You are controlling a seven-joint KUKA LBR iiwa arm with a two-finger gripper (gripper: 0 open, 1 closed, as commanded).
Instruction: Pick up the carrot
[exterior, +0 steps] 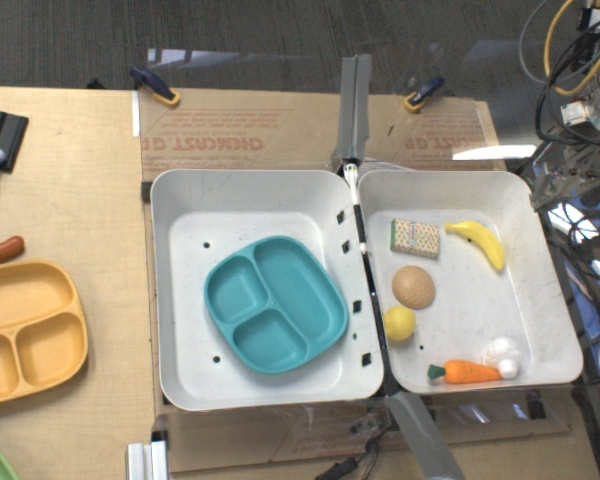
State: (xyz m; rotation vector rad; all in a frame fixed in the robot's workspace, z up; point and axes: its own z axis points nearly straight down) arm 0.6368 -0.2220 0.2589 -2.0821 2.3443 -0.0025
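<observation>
Glossy plastic teal tray (275,305) (smooth) in a matt white bin (180,268).

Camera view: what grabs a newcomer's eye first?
Probably the teal divided plate, lying alone in the left bin. Next, the right bin with its scatter of toy food: a banana at the back, a brown egg and a lemon by the divider, and the carrot along the front wall.

A single fixed camera is looking down at a slant from above the bench, taking in both white bins: the left bin (170,298) is sitting at frame centre, the right bin (540,308) toward the right, floor along the top.
</observation>
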